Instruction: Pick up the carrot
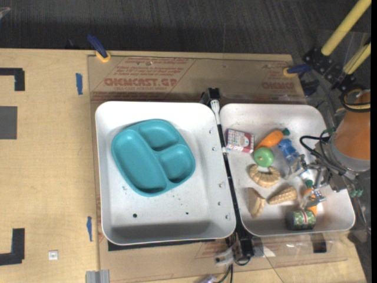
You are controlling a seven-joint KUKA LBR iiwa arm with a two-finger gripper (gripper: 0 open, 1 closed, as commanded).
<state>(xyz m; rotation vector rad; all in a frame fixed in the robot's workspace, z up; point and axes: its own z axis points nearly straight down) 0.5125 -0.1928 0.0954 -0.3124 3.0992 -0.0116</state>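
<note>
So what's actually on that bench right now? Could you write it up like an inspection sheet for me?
Surface: two shallow white bins side by side, left bin and right bin, on a brown cardboard sheet.
Job's things: small orange carrot with green top lies in the right bin, near its far side, apart from the gripper.
Clutter: teal three-compartment plastic tray in the left bin; in the right bin a green apple, pink-and-white packet, blue bottle, tan pastry pieces, green can.
Grippers: gripper over the right bin's right side; finger state unclear.
Cables: black cables by the wrist.
Surroundings: blue clamps, dark floor.
</note>
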